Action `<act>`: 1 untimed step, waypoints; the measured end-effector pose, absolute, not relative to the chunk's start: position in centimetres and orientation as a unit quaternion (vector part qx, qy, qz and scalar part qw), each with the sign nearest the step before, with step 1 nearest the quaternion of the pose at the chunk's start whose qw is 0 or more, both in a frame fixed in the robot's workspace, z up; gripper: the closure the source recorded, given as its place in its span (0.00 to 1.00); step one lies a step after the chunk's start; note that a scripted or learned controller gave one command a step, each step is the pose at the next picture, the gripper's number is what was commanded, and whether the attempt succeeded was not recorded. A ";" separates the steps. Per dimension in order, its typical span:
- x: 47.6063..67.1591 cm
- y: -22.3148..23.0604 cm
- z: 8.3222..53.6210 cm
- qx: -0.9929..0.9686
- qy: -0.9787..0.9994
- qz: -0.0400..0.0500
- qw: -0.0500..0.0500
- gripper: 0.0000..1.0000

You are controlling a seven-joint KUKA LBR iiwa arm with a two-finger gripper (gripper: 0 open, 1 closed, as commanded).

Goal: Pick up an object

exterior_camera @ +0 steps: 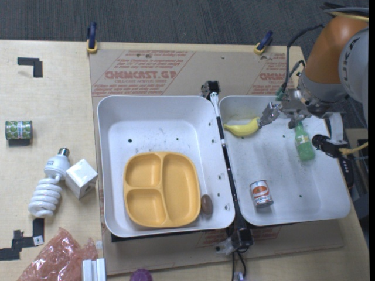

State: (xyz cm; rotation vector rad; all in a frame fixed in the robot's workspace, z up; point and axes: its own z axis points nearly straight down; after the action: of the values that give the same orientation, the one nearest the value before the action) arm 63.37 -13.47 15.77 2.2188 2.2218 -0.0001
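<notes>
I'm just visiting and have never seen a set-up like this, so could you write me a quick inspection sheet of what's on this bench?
Surface: printed board carrying left bin and right bin.
Job's things: banana, green bottle, small can in right bin.
Clutter: yellow divided plate in left bin, brown lump beside it.
Grippers: pincer next to the banana's right end.
Cables: black cable on the arm.
Surroundings: bulb, white cube, green tin left of the bins.

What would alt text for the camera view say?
A robot gripper hovers at the far end of the right bin, beside a banana, with a green bottle and small can nearby. The left bin holds a yellow divided tray.
</notes>
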 end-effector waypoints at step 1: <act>59.6 -12.5 9.2 0.708 0.707 0.000 0.000 0.00</act>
State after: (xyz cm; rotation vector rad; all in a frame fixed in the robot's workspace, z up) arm 59.64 -12.49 9.23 2.2229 2.2194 -0.0007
